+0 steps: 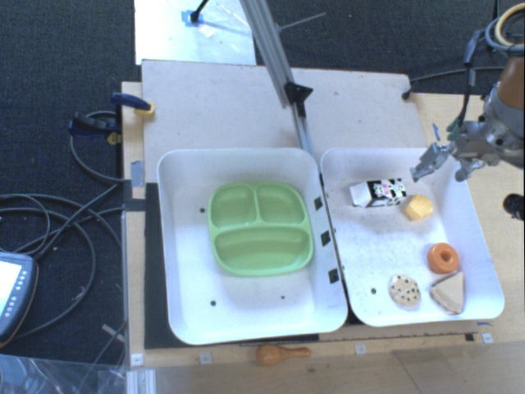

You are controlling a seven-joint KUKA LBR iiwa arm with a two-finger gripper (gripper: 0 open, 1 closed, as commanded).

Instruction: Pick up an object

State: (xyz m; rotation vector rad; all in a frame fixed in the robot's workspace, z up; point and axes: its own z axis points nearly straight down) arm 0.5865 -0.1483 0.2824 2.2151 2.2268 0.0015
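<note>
Over the right bin's (484, 253) far corner, I am hovering the tool (447, 162), spread open and carrying nothing, so picking is yet undone.

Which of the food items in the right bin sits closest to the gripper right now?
The yellow corn piece, just below-left of the gripper. The donut, cookie and sandwich wedge lie farther toward the bin's front.

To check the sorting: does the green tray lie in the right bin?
No, the green tray lies in the left bin; the right bin holds small food items.
</note>
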